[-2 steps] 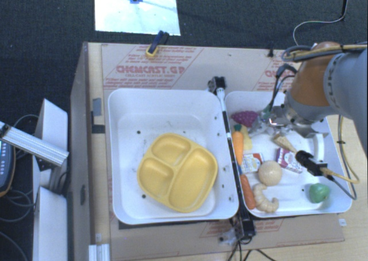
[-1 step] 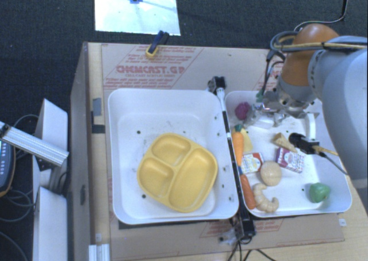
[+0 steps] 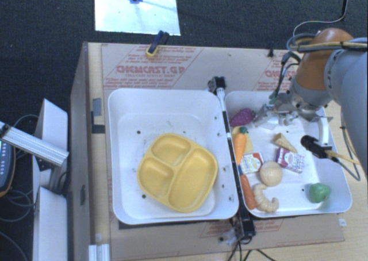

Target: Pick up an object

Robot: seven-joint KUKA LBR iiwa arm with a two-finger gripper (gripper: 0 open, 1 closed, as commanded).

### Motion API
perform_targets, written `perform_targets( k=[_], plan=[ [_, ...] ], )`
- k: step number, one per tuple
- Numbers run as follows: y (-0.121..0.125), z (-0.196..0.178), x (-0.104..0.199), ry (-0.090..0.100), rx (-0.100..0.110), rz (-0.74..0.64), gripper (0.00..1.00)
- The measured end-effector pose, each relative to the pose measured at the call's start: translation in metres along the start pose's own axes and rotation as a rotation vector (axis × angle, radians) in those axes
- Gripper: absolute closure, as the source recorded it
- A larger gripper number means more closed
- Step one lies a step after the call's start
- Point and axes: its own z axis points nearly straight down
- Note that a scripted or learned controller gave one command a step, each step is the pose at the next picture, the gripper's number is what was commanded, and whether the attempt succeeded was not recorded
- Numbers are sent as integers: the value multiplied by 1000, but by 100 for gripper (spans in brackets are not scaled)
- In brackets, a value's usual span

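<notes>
Reaching in over the far part of the right bin [image 3: 345, 199], the arm [image 3: 345, 73] was, as I judge it, at the approach step: the hand [image 3: 280, 115] hung low near the back wall of this bin and nothing was seen between its parts. Whether the hand was spread or pressed together, I cannot tell, because the view was too blurred there. The nearest thing was a purple object [image 3: 242, 117], just beside the hand toward the left, small, rounded and dark, lying close to the bin wall. The next move would probably call for a short shift to the left and a descent over it. Also in this bin lay a carrot [image 3: 240, 145], a small red box [image 3: 290, 160], a pale round thing [image 3: 270, 173] and a green ball [image 3: 318, 192]. In the left bin [image 3: 123, 139] rested a yellow divided plate [image 3: 178, 172].
</notes>
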Motion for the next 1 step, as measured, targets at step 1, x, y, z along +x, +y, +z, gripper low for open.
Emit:
perform_targets(
  k=[1],
  plan=[
    [-26,5,-26,0,0,0,0]
  ],
)
